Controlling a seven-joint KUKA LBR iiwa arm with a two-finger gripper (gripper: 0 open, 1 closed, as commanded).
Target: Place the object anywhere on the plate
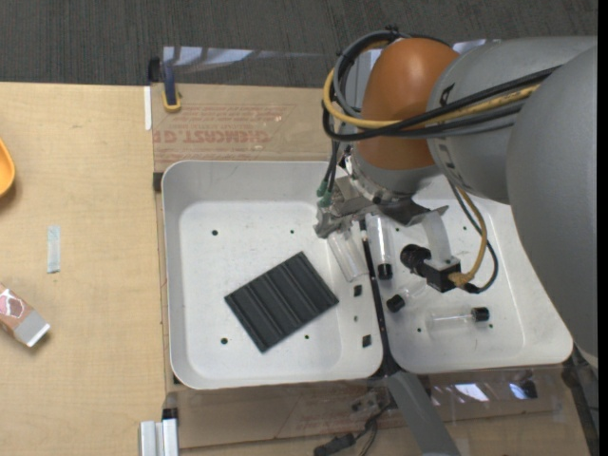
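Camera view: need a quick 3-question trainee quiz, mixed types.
1. True or false: the plate lies in the view's left bin.
2. The claw is: A) by the divider between the bins; B) on the plate; C) over the wooden bench.
3. Fill in: the clear tube lies in the view's ____ bin.
Key: 1 true; 2 A; 3 right.

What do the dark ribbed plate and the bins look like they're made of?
Dark ribbed plate: looks like matte moulded plastic or rubber; charcoal, parallel grooves, no glare. Can't tell which from this view.
Left bin and right bin: likely formed white plastic; smooth, rounded corners and rims, slight sheen, small dark holes in the floor.
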